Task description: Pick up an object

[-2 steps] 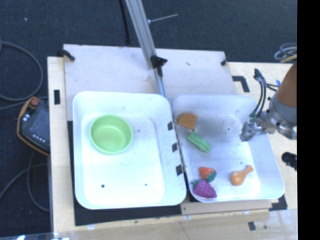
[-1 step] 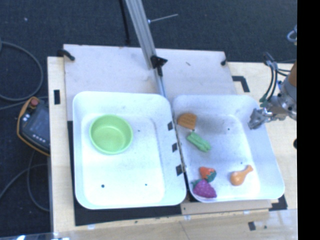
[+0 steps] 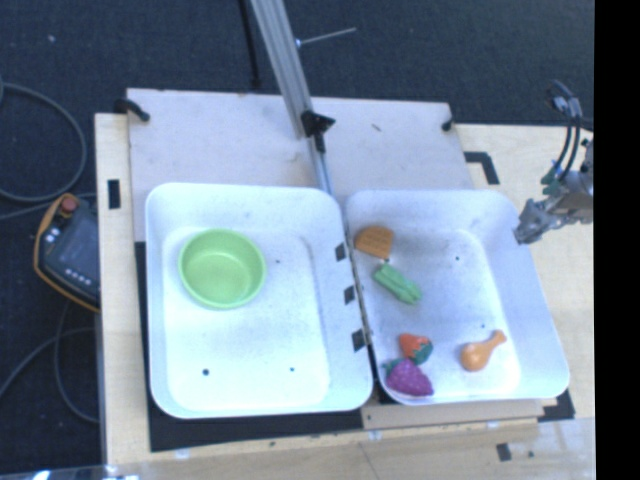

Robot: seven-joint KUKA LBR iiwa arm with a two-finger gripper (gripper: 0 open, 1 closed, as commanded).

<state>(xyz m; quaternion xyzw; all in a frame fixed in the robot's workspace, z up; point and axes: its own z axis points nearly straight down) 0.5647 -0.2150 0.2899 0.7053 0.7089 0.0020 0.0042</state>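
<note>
Two shallow white bins sit side by side on a pale wooden bench (image 3: 115, 268). Both are thin, smooth moulded trays with rounded corners and a faint grey speckling on their floors.

The left bin (image 3: 250, 368) holds one item: a round, glossy lime-green bowl (image 3: 222, 268), upright, in the bin's upper left part.

The right bin (image 3: 520, 298) holds five small toy foods of matte plastic. A rounded tan-orange piece like a bread roll (image 3: 374, 241) lies near the upper left corner. Just below it is a stubby, ridged green vegetable (image 3: 398, 285), lying at a slant. Near the bottom edge, a red strawberry with green leaves (image 3: 415, 347) touches a knobbly purple grape bunch (image 3: 409, 378) beneath it. An orange drumstick (image 3: 482, 351), bulbous at one end and narrow at the other, lies apart to their right.

The gripper (image 3: 532, 222) is seen at the right bin's upper right rim, grey and metallic, with cables rising behind it. It is well apart from all five toys, and nothing is seen between its fingers; whether they stand wide or narrow cannot be told at this size.

A slanted aluminium rail (image 3: 283, 53) runs down to the gap between the bins. A handheld pendant with an orange casing (image 3: 68, 253) rests on the dark carpet left of the bench, among black cables (image 3: 40, 128).
</note>
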